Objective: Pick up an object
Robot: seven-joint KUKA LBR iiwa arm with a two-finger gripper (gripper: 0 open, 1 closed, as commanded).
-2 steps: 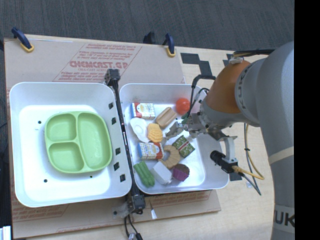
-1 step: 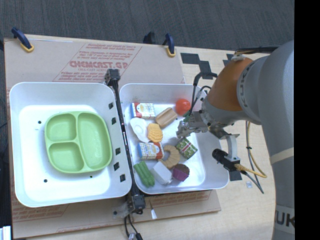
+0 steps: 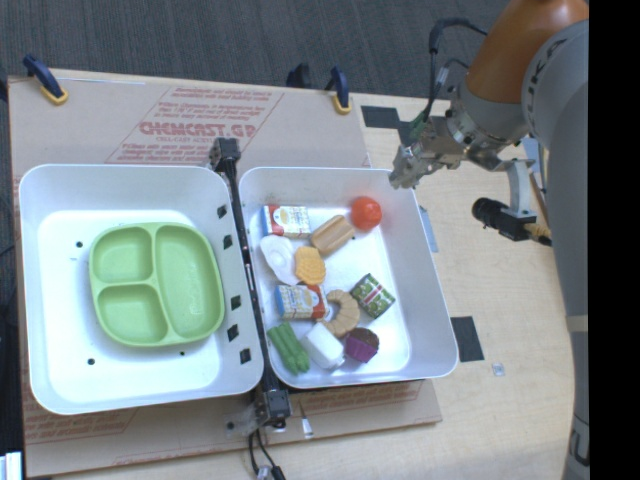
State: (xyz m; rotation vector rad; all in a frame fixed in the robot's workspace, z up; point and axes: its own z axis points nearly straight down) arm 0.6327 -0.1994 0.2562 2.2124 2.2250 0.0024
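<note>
The tool [image 3: 405, 168] hangs over the right bin's [image 3: 430, 298] upper right corner; its grip state cannot be determined. The tomato [image 3: 366, 212] lies just beside it, inside the bin.

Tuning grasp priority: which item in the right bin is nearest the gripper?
The red tomato, at the bin's far right corner, just below the gripper. The other items lie further left or nearer the camera.

A robotics lab bench: a grey-and-orange arm [image 3: 520, 28] at the upper right, two white bins [image 3: 40, 268] clipped together on a clamped cardboard sheet [image 3: 200, 118], toy food [image 3: 320, 278] inside, black tape marks [image 3: 465, 338] on the bench, dark carpet [image 3: 200, 8] across the top.
</note>
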